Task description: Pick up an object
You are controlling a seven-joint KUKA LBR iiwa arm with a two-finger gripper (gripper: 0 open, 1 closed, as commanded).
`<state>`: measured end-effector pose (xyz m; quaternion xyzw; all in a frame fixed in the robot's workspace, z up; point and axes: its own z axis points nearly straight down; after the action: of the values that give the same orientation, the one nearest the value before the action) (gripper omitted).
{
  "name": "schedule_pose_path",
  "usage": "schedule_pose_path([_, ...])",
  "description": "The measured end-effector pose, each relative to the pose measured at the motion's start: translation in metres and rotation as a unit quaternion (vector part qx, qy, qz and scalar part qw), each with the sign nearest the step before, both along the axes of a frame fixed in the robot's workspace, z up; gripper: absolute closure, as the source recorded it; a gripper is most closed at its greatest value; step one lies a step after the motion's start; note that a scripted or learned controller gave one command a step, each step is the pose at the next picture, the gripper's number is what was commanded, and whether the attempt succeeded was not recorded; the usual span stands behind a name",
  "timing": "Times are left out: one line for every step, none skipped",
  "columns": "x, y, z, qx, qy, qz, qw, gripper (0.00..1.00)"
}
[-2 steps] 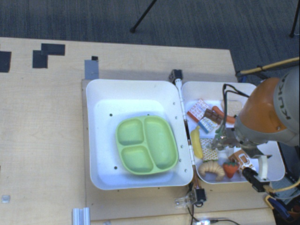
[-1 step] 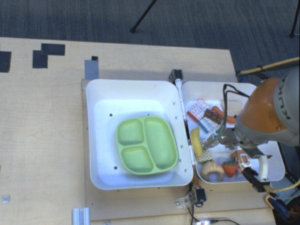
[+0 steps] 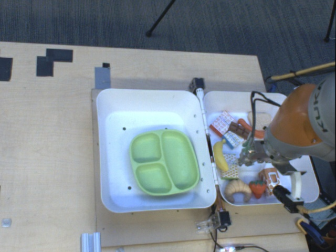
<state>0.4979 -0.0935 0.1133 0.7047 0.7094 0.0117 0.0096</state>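
on the bench's right bin (image 3: 310, 190), claw (image 3: 245, 156), grip unclear, just right of banana (image 3: 221, 157).

The grey arm (image 3: 310, 125), orange band uppermost, reaches in from the right, its gripper (image 3: 247, 156) lowered, fingers hidden from view.

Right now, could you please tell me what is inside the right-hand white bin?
The right-hand bin holds a banana, a croissant, a red and white packet and other small toy foods. The arm and its end effector cover the bin's middle, so anything beneath them is hidden.
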Motion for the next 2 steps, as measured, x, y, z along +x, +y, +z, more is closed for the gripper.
schedule_pose_path([0.000, 0.000, 0.000, -0.0001, 0.000, 0.000, 1.0000, 0.00])
schedule_pose_path([0.001, 0.001, 0.010, 0.0001, -0.001, 0.001, 1.0000, 1.00])
